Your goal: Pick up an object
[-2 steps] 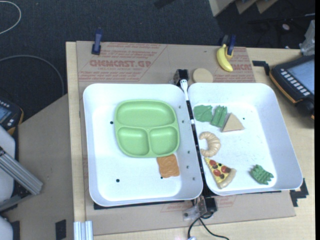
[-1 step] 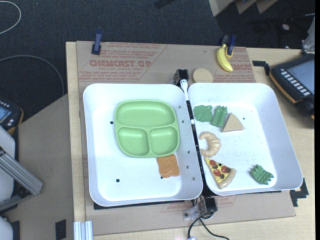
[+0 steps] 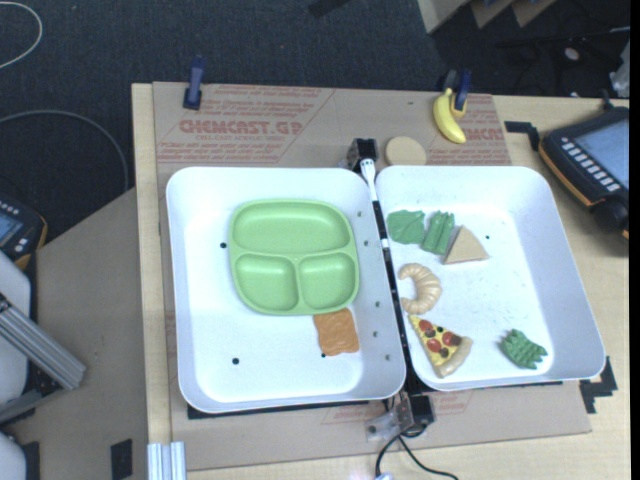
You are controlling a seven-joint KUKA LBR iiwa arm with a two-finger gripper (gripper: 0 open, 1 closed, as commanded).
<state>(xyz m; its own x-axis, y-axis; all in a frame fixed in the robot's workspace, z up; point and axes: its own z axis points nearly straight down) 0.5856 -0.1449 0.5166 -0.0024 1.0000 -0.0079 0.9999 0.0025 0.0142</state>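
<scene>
The toys are lying apart in the right bin (image 3: 560,218), so reaching straight down over the croissant (image 3: 421,286) is looking easiest.

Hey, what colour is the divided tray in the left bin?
Light green; the divided tray shows clearly in the camera view.

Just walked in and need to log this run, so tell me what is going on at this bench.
Nothing is being handled at this moment. Two white bins sit side by side. The left bin holds a green divided plate with an orange toy piece just below it. The right bin holds toy food: a pizza slice, a croissant, a tan wedge and green pieces. A banana lies on the board behind the bins.
</scene>
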